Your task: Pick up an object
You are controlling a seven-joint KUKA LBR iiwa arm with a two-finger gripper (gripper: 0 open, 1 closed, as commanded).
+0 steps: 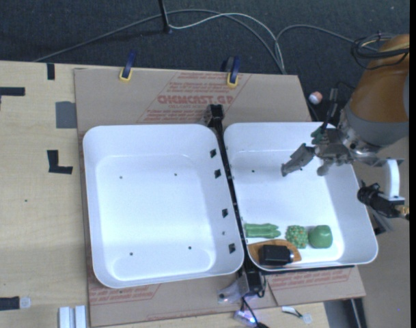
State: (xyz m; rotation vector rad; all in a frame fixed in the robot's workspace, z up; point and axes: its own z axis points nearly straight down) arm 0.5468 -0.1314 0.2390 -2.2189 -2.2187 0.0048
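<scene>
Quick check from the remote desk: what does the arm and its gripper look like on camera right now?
The arm is a thick rounded grey body with a broad orange band above the wrist. At its end sits a dark grey metal two-finger gripper with slim fingers. A black fitting with a white bracket sticks out beside the wrist.

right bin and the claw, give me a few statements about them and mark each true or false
1. All the objects lie along the near edge of the right bin. True.
2. The claw is gripping the green round object. False: the claw hangs over the bin's far part, well apart from it.
3. The black object rests on an orange object. True.
4. The long green object lies in the left bin. False: it lies in the right bin.
5. The bumpy green object sits beside the green round object. True.
</scene>
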